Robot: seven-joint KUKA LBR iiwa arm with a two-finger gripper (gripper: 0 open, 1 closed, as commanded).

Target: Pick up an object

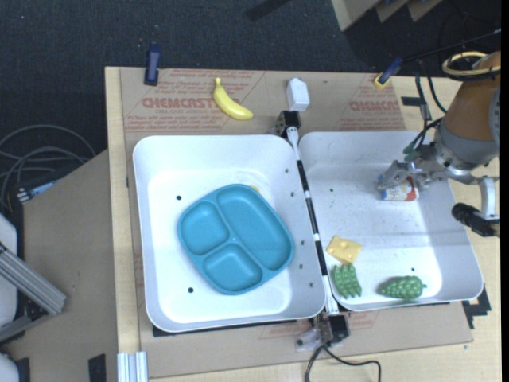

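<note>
Grey gripper (pixel 402 177) low in the right bin (pixel 445 237), near its far edge, over a small red-and-white object (pixel 398 192); finger state impossible to tell. Probably the grasp attempt itself. Next: close firmly, then lift straight up.

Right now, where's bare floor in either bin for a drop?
Right bin: open middle between the tool up top and the cheese wedge and two green grape bunches along the near edge, which is crowded. Left bin: the blue divided plate fills the centre; bare strips remain along the far and left walls.
</note>
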